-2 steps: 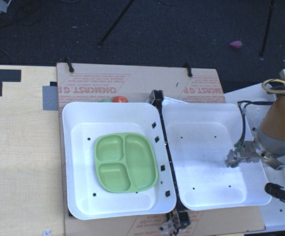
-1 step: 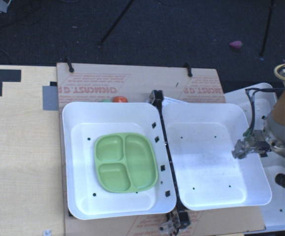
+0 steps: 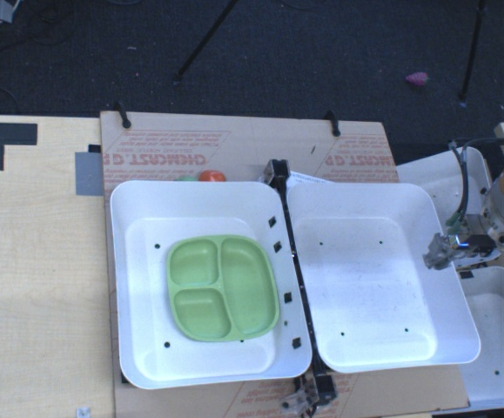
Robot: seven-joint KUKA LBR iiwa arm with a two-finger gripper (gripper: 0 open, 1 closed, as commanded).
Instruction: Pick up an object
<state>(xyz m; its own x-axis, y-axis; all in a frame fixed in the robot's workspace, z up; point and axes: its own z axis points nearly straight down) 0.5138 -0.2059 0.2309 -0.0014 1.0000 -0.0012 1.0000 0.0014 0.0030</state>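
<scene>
On the left of the worktop (image 3: 34,259) we see bare pale wood with a few dark patches near its far edge. Next comes the left bin (image 3: 138,225), a shallow white tray resting on a sheet of printed cardboard (image 3: 234,146). In it lies the only thing we could pick up: a green divided plate (image 3: 223,287), flat on the bin floor, face up, with three compartments, sitting a little toward the bin's right wall and apart from every rim. Just behind this bin's far rim, on the cardboard, we make out a small orange object (image 3: 212,177) with a hint of green beside it; what they are we cannot tell.

A black clip strip (image 3: 288,268) joins the two bins along their shared edge. The right bin (image 3: 373,320) shows white floor with a few small dark specks.

At the far right we find the claw (image 3: 447,251), hanging at the right bin's outer rim, near the rim's middle. It is small and blurred, so we cannot tell its state, and we see nothing in it.

We judge the task to be at its start: the approach step, with no grasp made. The next move calls for a long reach left across the right bin and the strip, then a descent onto the plate. Since it lies flat, we think a raised rim or divider is the likeliest place to pinch.
</scene>
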